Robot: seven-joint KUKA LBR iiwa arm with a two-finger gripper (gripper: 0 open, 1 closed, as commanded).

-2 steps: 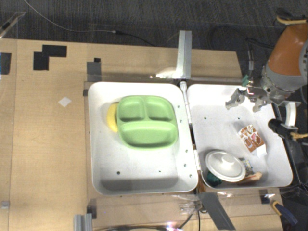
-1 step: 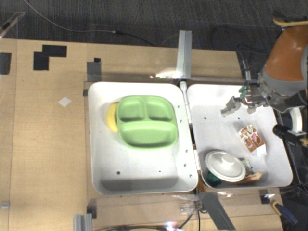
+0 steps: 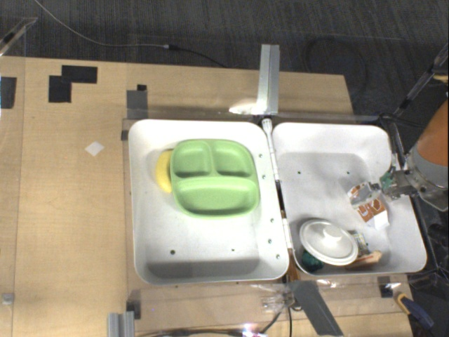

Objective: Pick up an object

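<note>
A round white bowl [image 3: 328,241] sits upside down by the right bin's [image 3: 330,146] near edge. The gripper [image 3: 372,196], near that bin's right edge, pinches a crinkled orange-and-white packet [image 3: 370,206]. In the left bin [image 3: 151,209], toward its far edge, a smooth green divided plate [image 3: 212,176] covers a yellow item [image 3: 163,172].

The desk [image 3: 63,209] looks like pale, matt wood-grain board; both white bins [image 3: 203,262] seem smooth plastic with a faint sheen; the green divided plate [image 3: 212,176] is matt plastic. The white bowl [image 3: 328,242] looks glossy; the upright post [image 3: 269,79] between the bins is brushed metal.
</note>
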